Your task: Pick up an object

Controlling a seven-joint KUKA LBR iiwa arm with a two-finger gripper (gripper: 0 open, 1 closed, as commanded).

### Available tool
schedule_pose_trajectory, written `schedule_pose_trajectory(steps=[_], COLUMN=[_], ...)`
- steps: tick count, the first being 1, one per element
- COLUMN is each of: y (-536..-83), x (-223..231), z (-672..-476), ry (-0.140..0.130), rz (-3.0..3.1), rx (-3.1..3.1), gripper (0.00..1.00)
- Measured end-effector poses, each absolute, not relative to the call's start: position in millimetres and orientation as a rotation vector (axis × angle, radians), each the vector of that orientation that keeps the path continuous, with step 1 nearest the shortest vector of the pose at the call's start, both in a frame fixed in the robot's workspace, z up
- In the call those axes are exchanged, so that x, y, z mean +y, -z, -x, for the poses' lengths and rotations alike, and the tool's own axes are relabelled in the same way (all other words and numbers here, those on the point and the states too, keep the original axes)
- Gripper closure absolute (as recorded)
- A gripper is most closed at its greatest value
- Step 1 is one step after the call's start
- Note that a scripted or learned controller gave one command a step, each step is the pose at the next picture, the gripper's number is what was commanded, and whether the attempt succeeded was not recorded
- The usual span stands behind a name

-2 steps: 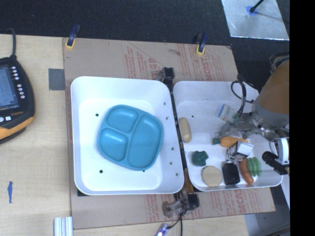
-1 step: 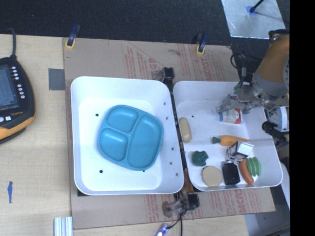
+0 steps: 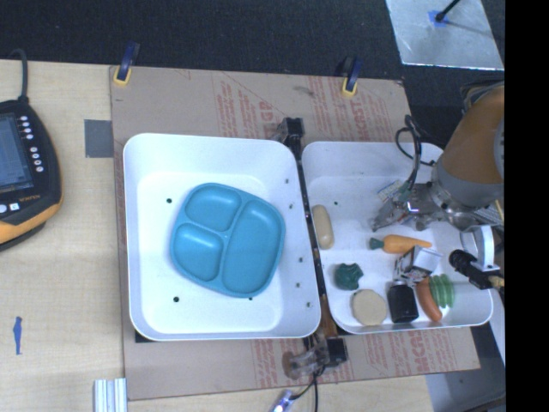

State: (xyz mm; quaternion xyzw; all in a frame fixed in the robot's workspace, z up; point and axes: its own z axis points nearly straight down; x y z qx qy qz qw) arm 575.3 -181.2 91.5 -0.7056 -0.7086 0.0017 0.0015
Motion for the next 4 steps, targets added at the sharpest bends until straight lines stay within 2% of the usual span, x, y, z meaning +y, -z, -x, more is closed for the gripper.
schedule_pose_trajectory(steps=[1, 2, 3, 4], y=[-92, -92, -92, -127], x=[-213, -212, -182, -181], z=[-544.3, -598.5, -624.2, -597.0], ry=[-0.005, -0.001, -0.002, -0.003], rz=[2.215, 2.217, 2.216, 2.217], rx=[-2.225, -2.224, -2.226, -2.222], gripper=[0.0, 0.0, 0.0, 0.0])
